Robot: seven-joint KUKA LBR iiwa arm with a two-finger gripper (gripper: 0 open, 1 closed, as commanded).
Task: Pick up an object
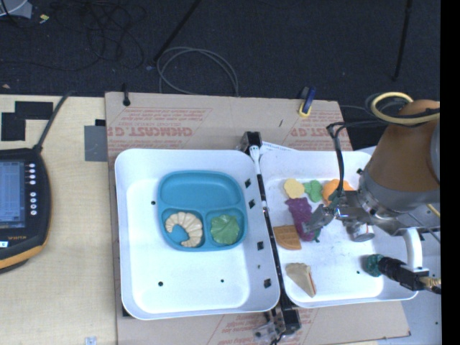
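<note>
- Camera view: I see the pincer (316, 223) low in the right bin (338, 282), at the end of the grey arm (402, 171) that comes in from the right with its orange band up top.
- Its dark fingers sit right on the purple grape bunch (300, 213); I cannot tell how far apart they are, nor whether the bunch is truly between them.
- Just above the pincer, along the bin's far side, lie a yellow piece (293, 188), a green piece (313, 190) and an orange piece (332, 188), the orange one partly behind the wrist.
- Just to the pincer's left and a little nearer me lies a toast-brown slab (287, 237), touching the grapes' lower end.
- Below the pincer, apart from it, a tan wedge (302, 278) rests near the bin's front rim.
- Well to the pincer's left, the left bin (144, 279) holds a blue divided tray (201, 185) with 3 compartments.
- A croissant (185, 228) sits in its front-left compartment, a green leafy item (226, 229) in its front-right one.
- Far left of the pincer, a teach pendant (20, 203) lies on the bench.
</note>
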